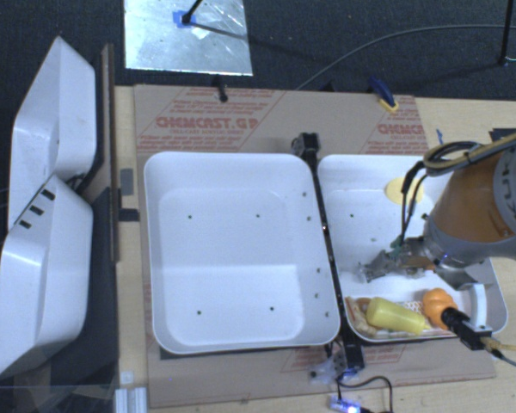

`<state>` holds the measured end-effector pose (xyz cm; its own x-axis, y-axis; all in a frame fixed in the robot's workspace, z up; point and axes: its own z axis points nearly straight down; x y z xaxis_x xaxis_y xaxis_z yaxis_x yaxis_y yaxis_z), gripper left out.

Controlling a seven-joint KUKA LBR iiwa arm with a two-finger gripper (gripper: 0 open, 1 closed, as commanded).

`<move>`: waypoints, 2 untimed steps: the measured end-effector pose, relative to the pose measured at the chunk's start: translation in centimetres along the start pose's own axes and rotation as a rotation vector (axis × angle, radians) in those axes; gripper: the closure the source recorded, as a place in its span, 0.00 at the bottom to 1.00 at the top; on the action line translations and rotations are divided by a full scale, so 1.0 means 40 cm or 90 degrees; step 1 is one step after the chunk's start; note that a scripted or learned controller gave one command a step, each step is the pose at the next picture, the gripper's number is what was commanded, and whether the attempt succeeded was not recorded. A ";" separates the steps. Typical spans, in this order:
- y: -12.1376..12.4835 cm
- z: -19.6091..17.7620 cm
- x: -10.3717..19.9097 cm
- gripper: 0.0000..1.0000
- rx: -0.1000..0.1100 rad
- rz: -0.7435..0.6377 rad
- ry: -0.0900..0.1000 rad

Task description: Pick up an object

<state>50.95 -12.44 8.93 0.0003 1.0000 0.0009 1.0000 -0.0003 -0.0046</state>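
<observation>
Objects available for picking, all in the right bin (pixel 353 192). A yellow oblong object (pixel 396 315) lies on its side along the near wall, long axis roughly parallel to it. An orange rounded object (pixel 436 301) lies just beside its right end. A pale yellow flat disc (pixel 397 189) rests near the far wall, partly hidden.

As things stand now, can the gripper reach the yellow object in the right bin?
Probably yes. The gripper hangs inside the right bin, just above the yellow object at its near edge, with nothing between them.
</observation>
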 end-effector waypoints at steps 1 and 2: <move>0.005 -0.033 -0.001 1.00 -0.004 0.000 -0.001; 0.010 -0.188 0.008 1.00 -0.007 -0.001 -0.001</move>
<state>51.40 -12.14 16.45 -0.0010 1.0000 -0.0008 1.0000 0.0010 0.0057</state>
